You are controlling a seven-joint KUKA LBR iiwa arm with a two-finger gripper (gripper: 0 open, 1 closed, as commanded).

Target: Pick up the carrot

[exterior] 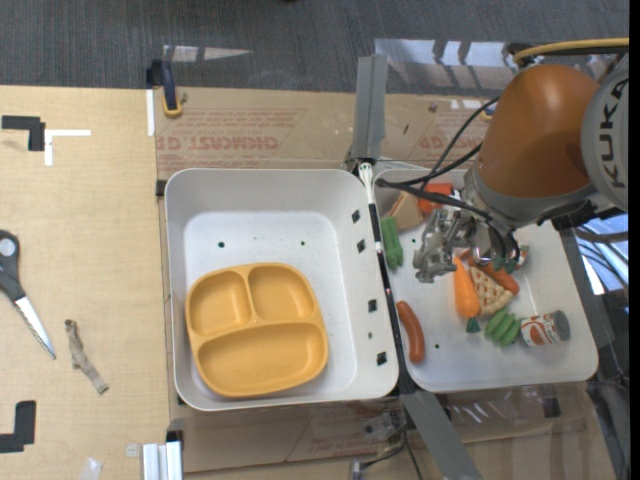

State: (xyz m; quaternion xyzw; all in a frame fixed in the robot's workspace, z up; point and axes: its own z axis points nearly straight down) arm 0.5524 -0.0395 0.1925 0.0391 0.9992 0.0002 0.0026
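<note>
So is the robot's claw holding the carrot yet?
Cannot be told. The gripper hangs just left of the carrot in the right bin, nothing visibly between it.

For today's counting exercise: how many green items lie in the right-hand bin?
2. One green piece lies along the right bin's left wall. Another green piece sits near the front, between the carrot and a small can. The arm may hide others.

Orange carrot (466, 293); yellow divided plate (257, 329); red sausage (411, 330); white bins (190, 218).
</note>
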